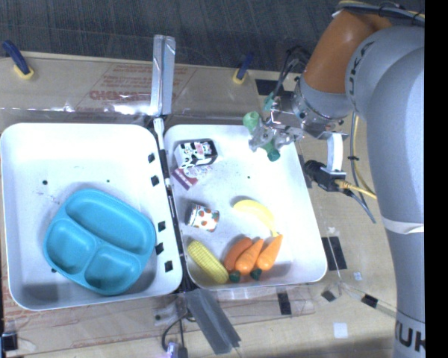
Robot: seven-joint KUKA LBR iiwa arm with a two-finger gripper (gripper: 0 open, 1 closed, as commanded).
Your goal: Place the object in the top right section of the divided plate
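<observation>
The gripper [267,142] hangs over the right bin's [302,222] far right corner, its fingers seemingly apart with nothing between them. The blue divided plate [98,239] lies well away in the left bin [22,170].

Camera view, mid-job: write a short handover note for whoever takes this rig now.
Gripper: over the right bin's top right corner, with a green object at its tip; whether it is gripped, I cannot tell.
Blue divided plate: in the left bin, nothing in its sections.
In the right bin: banana, carrots, corn, two small printed items.
Done: nothing placed.
Left: carry one object to the plate's top right section.
</observation>
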